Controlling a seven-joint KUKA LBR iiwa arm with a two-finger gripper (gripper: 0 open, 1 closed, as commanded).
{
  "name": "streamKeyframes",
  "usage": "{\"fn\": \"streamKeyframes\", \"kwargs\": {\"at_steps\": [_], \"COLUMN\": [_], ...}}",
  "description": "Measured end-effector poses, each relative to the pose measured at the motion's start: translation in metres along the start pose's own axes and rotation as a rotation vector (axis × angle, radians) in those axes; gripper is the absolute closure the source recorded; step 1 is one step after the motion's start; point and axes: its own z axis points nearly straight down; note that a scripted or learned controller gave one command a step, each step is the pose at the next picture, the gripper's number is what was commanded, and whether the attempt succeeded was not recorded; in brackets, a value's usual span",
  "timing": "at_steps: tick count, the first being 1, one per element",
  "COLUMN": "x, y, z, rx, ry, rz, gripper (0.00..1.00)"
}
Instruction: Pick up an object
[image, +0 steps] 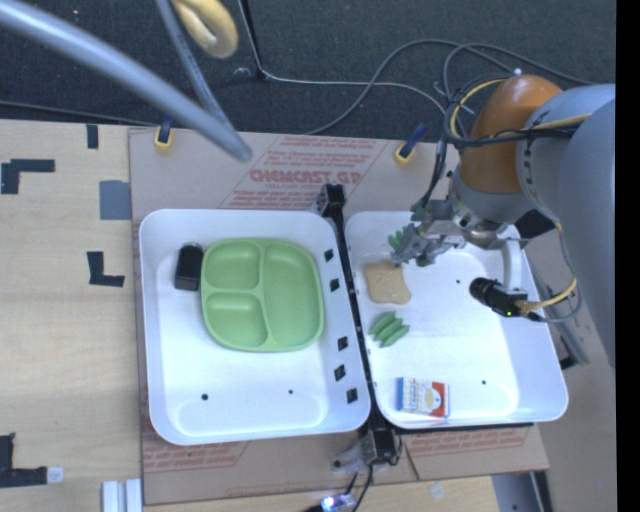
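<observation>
My gripper (425, 243) is down in the back left part of the right bin (520, 370), hanging from the orange-banded wrist. A small dark green object (402, 240) lies right against its left side; whether it is held is unclear. Just in front of the gripper lies a tan bread slice (387, 285). Further forward sits a green pea pod (388, 328). A small white, blue and orange box (422, 397) rests near the bin's front edge.
The left bin (170, 380) holds a green divided plate (263, 295) and a small black block (188, 267) beside the plate's left edge. A black divider (345, 310) runs between the bins. A black cable fitting (492, 293) hangs over the right bin.
</observation>
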Motion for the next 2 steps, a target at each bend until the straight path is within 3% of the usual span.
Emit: {"fn": "streamKeyframes", "kwargs": {"at_steps": [2], "x": [-0.001], "y": [-0.001], "z": [-0.060], "rx": [0.000], "ry": [0.000], "rz": [0.001], "gripper": [1.00]}}
